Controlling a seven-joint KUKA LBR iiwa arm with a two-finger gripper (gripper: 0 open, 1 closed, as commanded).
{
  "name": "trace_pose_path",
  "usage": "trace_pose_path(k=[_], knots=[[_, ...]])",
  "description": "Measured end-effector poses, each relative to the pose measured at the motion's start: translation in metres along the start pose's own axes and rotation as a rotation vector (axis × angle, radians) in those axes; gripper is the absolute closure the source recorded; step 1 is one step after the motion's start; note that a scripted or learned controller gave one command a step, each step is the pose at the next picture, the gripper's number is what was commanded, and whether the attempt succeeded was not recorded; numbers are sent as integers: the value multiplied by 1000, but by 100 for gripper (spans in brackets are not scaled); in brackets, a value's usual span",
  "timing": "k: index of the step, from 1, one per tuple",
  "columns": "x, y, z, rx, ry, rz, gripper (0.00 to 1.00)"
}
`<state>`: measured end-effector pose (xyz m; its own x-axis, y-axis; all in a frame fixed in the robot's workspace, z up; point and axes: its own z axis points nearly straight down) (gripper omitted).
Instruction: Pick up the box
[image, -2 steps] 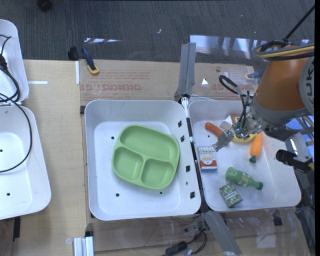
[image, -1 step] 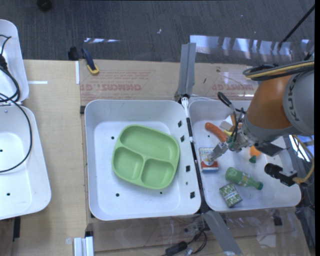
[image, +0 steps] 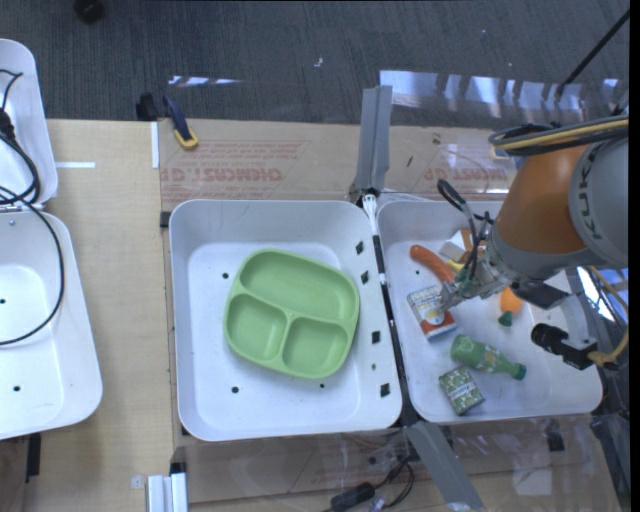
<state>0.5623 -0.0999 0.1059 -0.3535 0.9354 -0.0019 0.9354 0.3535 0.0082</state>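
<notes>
While a smooth green divided plate (image: 291, 314) fills the left bin (image: 190, 330), the gripper (image: 458, 291) hovers right of centre. Its thin fingers stand narrowly parted just above a flat printed box (image: 431, 311), holding nothing.

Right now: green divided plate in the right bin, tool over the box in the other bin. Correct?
Not quite. The camera view shows the green divided plate in the left bin, not the right. The tool is over the box in the other bin, the right bin.
</notes>
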Motion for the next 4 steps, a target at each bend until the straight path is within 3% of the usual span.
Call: trace_pose_path(k=[1, 2, 3, 4], knots=[[0, 0, 0, 0, 0, -1, 0], [-1, 0, -9, 0, -1, 4, 100], [-1, 0, -9, 0, -1, 3, 0], [15, -2, -85, 9, -1, 303, 0]])
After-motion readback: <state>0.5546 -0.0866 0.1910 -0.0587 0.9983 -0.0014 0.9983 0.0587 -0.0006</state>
